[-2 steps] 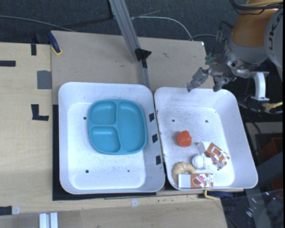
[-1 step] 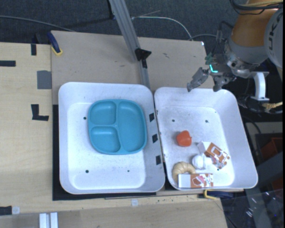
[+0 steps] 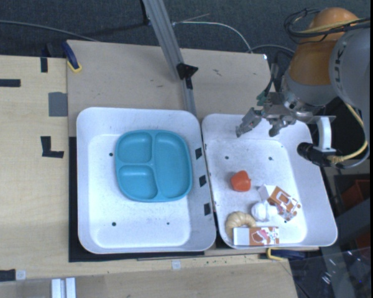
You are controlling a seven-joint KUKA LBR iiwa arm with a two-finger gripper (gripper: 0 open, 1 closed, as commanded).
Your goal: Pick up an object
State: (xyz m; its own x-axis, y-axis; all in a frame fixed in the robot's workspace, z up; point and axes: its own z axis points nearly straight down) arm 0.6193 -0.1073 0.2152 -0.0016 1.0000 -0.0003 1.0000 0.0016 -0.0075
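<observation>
the end effector (image 3: 261,125) hangs over the far edge of the right bin (image 3: 311,185), its fingers spread apart with nothing between them. well nearer in that bin lie an orange-red object (image 3: 240,181), a croissant (image 3: 238,219) and small cartons (image 3: 282,202). a blue divided plate (image 3: 153,165) sits in the left bin (image 3: 96,228).

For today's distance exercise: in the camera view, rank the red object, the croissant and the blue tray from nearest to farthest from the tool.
From the tool:
1. Red object, right bin, just below it.
2. Croissant, same bin, near the front edge.
3. Blue tray, left bin.
</observation>
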